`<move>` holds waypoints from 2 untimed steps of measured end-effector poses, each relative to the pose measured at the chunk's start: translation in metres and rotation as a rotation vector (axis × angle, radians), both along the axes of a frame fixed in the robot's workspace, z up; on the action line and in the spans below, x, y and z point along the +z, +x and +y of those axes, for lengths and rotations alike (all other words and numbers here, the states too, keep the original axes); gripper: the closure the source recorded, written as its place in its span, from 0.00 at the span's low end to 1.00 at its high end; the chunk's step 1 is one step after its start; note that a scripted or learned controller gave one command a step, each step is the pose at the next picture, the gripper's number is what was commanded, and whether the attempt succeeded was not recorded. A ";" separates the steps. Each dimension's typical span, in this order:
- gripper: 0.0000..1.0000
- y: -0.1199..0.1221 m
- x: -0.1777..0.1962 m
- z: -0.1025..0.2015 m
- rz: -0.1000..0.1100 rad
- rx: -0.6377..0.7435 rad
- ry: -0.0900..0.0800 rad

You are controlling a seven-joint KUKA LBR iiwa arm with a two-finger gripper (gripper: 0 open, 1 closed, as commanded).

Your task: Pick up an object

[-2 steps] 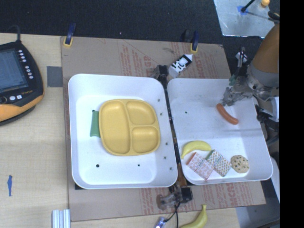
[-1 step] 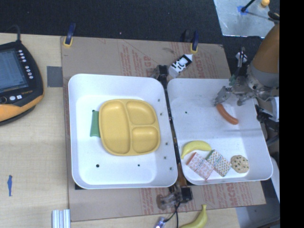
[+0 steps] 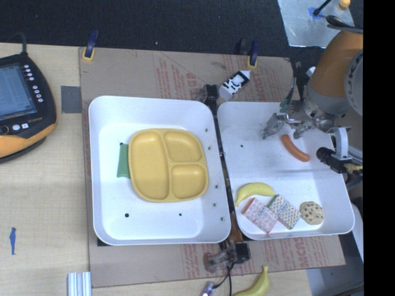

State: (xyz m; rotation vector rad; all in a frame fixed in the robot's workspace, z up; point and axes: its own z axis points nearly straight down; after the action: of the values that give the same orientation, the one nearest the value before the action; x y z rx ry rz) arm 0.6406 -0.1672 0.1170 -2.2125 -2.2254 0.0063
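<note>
- At the very bottom of the frame, right of centre, a loose banana (image 3: 260, 282) lies on the counter (image 3: 43, 202) outside both bins, beside some cabling; it looks like a stray rather than a target.
- Just above it, along the lower edge of the right bin (image 3: 333, 190), the small items sit bunched together: a second banana (image 3: 253, 192), two patterned packets (image 3: 271, 213) touching each other, and a chocolate-chip cookie (image 3: 311, 213) just beside them. Crowding like that would make a clean grasp harder, in my judgement.
- In the left half of the frame, the left bin (image 3: 105, 165) carries a yellow compartment tray (image 3: 168, 164) lying on a green flat piece (image 3: 123, 160) that peeks out at its left side. The tray is wide and flat, a poor fit for two fingers.
- Further up, in the upper part of the right bin, a sausage (image 3: 295, 147) lies alone and slantwise, well apart from the bunched items. It seems the likeliest pick: isolated and narrow.
- Just above and left of the sausage hangs the tool (image 3: 282, 126), its fingers spread apart with nothing between them, close to the sausage but not around it. The arm comes in from the right edge, low over the bin, which suggests a descent toward a grasp that is not yet made.
- At the upper left, a handheld control pendant (image 3: 21, 103) rests on the counter, out of the arm's way.
- At the top, blue clamps (image 3: 90, 45) pin the cardboard sheet so the bins keep their place.
</note>
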 end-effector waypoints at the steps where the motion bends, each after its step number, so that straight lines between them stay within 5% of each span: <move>1: 0.00 -0.007 -0.025 -0.019 0.001 -0.001 -0.001; 2: 1.00 -0.007 -0.015 -0.020 0.003 0.001 -0.001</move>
State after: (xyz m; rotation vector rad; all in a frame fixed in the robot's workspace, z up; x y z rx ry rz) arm 0.6338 -0.1871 0.1025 -2.2103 -2.2260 0.0106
